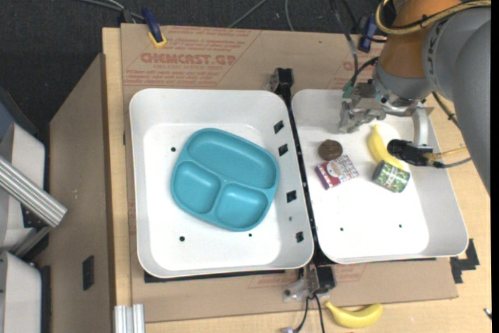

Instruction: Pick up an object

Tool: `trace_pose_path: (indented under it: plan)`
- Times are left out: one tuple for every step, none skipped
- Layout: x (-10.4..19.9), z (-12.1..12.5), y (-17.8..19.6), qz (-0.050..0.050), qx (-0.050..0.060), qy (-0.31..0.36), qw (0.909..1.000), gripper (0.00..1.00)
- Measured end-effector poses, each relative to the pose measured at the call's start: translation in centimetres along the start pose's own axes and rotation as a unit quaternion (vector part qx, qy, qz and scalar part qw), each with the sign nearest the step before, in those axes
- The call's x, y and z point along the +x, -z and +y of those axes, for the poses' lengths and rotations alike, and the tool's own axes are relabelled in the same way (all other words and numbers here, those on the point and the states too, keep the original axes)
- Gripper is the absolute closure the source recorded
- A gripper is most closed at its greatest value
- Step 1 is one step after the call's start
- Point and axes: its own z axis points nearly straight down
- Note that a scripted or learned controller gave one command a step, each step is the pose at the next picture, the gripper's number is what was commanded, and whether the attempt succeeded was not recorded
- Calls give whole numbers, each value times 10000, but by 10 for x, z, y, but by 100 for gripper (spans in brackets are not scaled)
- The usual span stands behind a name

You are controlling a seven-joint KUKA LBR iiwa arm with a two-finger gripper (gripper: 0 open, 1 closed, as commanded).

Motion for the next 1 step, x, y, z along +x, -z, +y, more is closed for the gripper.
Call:
trace_pose_path:
  plan:
    - [-3, 8, 47, -8, -21, 2, 10000, 100]
